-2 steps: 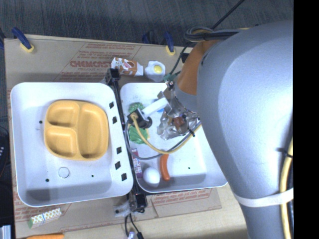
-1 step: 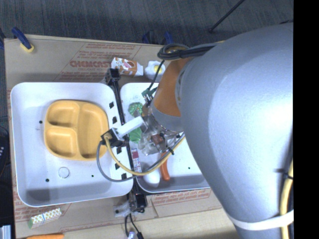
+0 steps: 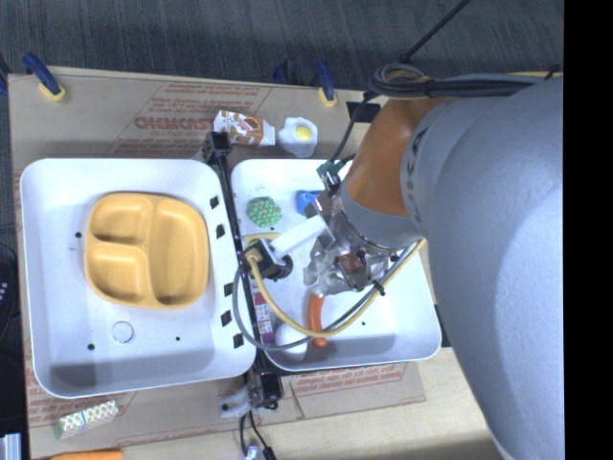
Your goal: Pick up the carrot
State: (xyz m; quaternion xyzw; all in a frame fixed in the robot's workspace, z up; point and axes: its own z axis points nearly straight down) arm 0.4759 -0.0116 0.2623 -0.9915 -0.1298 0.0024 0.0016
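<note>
Now | gripper above carrot in right bin | its state: cannot tell | carrot probably light, stiff, smooth | grip mid-length, across its width

Left white bin holds a yellow divided plate, lying flat toward the bin's 12 o'clock half. Right white bin contains a green ball at its 10 o'clock corner, with a small blue item just beside it at 3 o'clock. On the cardboard beyond the bins at 12 o'clock lie a small carton and a white-and-yellow object, near each other.
</note>
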